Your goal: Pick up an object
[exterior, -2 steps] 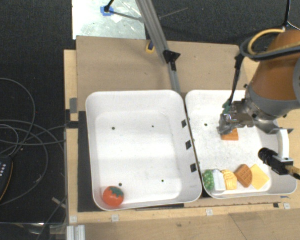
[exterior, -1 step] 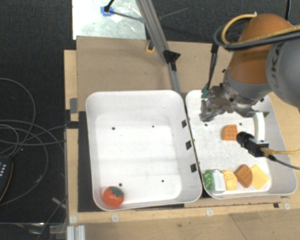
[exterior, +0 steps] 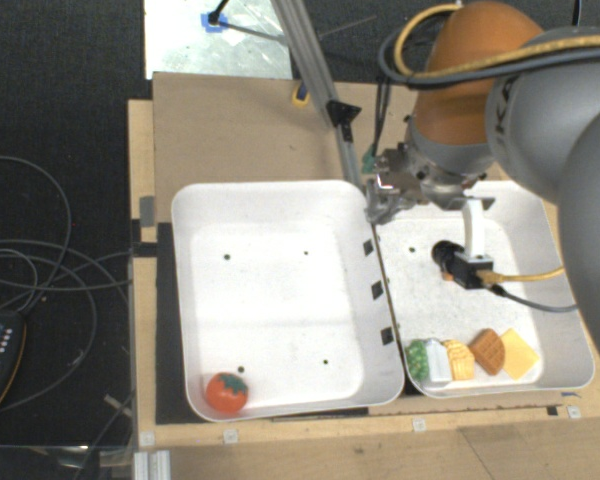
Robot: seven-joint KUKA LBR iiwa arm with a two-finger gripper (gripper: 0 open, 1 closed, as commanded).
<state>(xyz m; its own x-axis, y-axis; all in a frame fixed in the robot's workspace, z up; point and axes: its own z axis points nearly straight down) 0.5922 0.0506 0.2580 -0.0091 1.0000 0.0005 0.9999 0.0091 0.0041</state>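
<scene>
1. The grey arm [exterior: 570, 138] enters from 3 o'clock, and its orange band [exterior: 470, 58] sits over the far rim of the right bin [exterior: 420, 303].
2. The gripper [exterior: 383, 200] hangs at the right bin's 11 o'clock corner, just beside the wall it shares with the left bin [exterior: 280, 288]. I cannot tell whether the pincer is apart or together, and nothing can be seen clamped in it.
3. The objects to pick lie well apart from the gripper. A row of toy foods runs along the right bin's 6 o'clock edge.
4. From 9 o'clock toward 3 o'clock, the row is a green vegetable piece [exterior: 417, 356], a white piece [exterior: 437, 362], a yellow corn-like piece [exterior: 460, 359], a brown waffle [exterior: 488, 351] and a yellow cheese block [exterior: 519, 354]. Each one touches or sits just beside the next.
5. A red tomato [exterior: 226, 392] with a green top rests alone in the left bin's 7 o'clock corner, close against the near wall.
</scene>
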